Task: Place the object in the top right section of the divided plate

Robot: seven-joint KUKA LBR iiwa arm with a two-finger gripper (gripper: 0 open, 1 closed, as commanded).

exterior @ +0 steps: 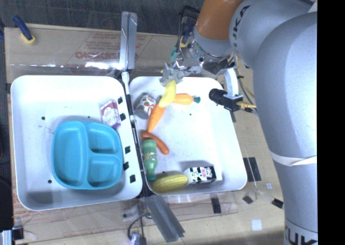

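Gripper (173, 72): I am holding it at the banana's (168, 93) upper tip; whether the jaws are gripping, I cannot tell.
Divided plate (86, 153): sitting in the other bin, left of the banana, its 3 sections waiting.

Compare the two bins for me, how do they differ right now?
The left bin holds a blue divided plate and one small packet; the right bin holds a scatter of toy foods, including a carrot and corn. The arm reaches over the right bin, not the left. Both are shallow and white.
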